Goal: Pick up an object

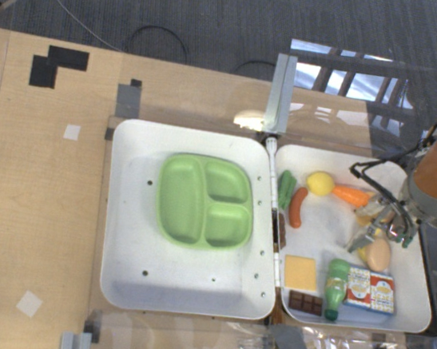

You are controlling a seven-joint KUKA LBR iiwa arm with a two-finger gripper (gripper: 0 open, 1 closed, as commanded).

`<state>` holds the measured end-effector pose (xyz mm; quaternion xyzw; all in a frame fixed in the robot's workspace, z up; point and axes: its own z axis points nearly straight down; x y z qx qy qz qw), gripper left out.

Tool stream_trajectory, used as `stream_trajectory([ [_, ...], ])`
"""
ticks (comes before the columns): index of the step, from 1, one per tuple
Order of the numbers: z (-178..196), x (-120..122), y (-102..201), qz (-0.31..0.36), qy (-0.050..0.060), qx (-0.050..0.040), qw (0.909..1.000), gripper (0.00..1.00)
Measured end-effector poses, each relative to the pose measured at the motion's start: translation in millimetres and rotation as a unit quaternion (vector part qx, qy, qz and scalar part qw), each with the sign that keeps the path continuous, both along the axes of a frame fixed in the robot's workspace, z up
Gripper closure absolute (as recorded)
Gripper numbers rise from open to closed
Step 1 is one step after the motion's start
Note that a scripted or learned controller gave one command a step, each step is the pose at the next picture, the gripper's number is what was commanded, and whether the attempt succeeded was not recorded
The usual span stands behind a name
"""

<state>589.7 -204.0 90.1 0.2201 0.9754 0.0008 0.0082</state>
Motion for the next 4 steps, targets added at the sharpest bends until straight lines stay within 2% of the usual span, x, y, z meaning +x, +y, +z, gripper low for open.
stream_trajectory([
  [1,-2.1,54.8,68.0,0.119,0.002,-0.0001,0.9929,0.00],
  [2,14.2,58.7,66.6,0.120,-0.005,-0.0026,0.9928,1.00],
  [3,125.2,48.1,8.6,0.209,-0.002,-0.0062,0.9779,1.00],
  [4,119.9,47.0,12.2,0.211,0.002,-0.0031,0.9775,0.00],
])
